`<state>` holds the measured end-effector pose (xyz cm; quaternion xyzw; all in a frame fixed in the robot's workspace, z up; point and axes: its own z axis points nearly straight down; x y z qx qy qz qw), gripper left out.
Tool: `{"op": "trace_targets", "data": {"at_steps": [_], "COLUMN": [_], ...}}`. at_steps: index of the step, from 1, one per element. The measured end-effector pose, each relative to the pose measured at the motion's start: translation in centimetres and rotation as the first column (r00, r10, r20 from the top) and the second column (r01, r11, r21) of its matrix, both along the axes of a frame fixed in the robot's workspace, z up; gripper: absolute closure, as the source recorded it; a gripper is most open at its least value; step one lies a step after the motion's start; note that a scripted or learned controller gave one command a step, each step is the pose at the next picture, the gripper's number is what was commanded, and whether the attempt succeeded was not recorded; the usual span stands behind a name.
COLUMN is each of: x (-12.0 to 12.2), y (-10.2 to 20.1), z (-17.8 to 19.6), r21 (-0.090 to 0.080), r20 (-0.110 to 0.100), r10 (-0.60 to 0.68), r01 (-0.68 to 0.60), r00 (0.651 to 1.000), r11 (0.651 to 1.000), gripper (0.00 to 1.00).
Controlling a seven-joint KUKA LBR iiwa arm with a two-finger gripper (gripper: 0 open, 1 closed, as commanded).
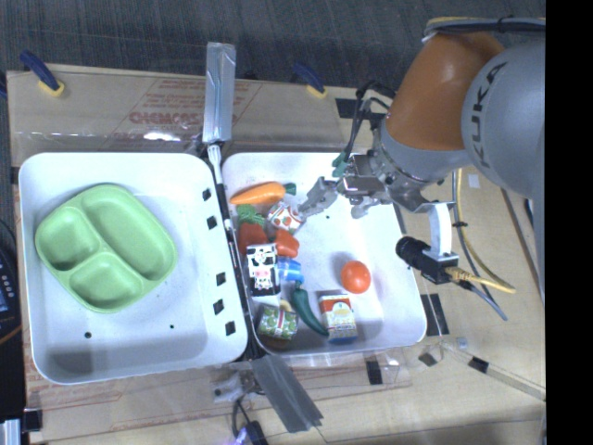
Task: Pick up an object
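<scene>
The right bin holds a heap of toy food along its left wall. An orange carrot lies at the top, with a small white and red cube just below it. Further down are a red piece, a cow-patterned carton and a blue item. An orange ball sits alone near the bin's middle. My gripper hangs over the upper part of the bin, just right of the carrot and above the cube. I see nothing held in it.
A green pepper, a small juice box and a round green-labelled item lie near the right bin's front edge. The left bin holds a green divided plate. The arm's body looms over the right bin's far right corner.
</scene>
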<state>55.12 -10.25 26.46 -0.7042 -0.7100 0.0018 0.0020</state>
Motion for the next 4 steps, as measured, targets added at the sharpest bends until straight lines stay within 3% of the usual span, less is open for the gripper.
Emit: {"op": "trace_targets", "data": {"at_steps": [1, 2, 3, 4], "x": [2.1, 5.2, 5.1, 5.4], "y": [0.2, -1.2, -1.1, 4.9], "z": [-14.9, -17.3, -16.5, -5.4], "r21": [-0.003, -0.002, 0.000, 0.001], "r20": [0.026, 0.002, -0.006, 0.006], "r10": [-0.092, -0.184, -0.180, -0.144], "r01": [0.093, 0.184, 0.180, 0.144], "r00": [0.995, 0.983, 0.984, 0.990], "r11": [0.996, 0.983, 0.984, 0.990], "gripper": [0.00, 0.00, 1.00, 1.00]}}
